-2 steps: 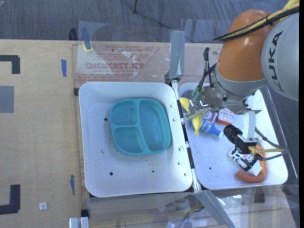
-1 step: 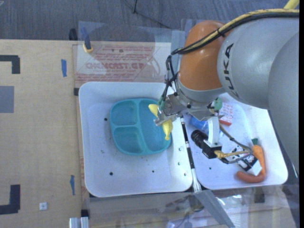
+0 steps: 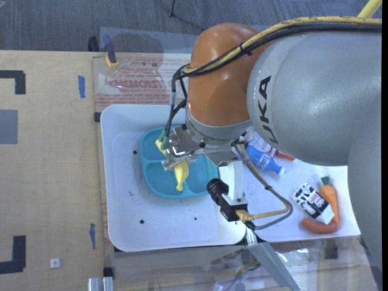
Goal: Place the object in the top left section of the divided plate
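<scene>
Near the frame's lower right, a carrot (image 3: 330, 200) and a small black-and-white box (image 3: 310, 200) are lying in the right bin (image 3: 345, 232). Toward the centre, my hand (image 3: 176, 151) is hovering over the blue divided plate (image 3: 159, 183) in the left bin (image 3: 121, 180), pinching a yellow banana (image 3: 181, 176) that is hanging above the plate's lower right section.
</scene>
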`<state>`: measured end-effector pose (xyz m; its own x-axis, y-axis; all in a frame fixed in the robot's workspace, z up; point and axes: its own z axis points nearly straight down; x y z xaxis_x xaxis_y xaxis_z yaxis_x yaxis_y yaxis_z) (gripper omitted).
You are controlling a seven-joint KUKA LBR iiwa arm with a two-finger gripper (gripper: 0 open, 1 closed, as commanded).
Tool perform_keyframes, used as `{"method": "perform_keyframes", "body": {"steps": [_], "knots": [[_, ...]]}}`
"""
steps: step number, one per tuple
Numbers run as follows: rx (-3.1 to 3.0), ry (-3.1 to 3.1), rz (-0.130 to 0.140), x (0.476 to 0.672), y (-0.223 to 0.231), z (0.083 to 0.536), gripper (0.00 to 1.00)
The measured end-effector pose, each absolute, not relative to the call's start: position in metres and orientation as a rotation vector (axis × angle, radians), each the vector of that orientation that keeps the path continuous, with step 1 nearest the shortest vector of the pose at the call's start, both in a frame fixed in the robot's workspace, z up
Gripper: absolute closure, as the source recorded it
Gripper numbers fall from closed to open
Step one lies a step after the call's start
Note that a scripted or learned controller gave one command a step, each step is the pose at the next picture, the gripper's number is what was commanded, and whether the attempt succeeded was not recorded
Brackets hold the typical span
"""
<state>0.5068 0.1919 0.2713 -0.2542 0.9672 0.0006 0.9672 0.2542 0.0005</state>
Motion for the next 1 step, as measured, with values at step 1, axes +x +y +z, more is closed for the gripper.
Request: {"method": "perform_keyframes", "body": {"steps": [1], "knots": [[-1.918,-2.488,-0.001,0.5067,0.1919,0.2713,0.00]]}}
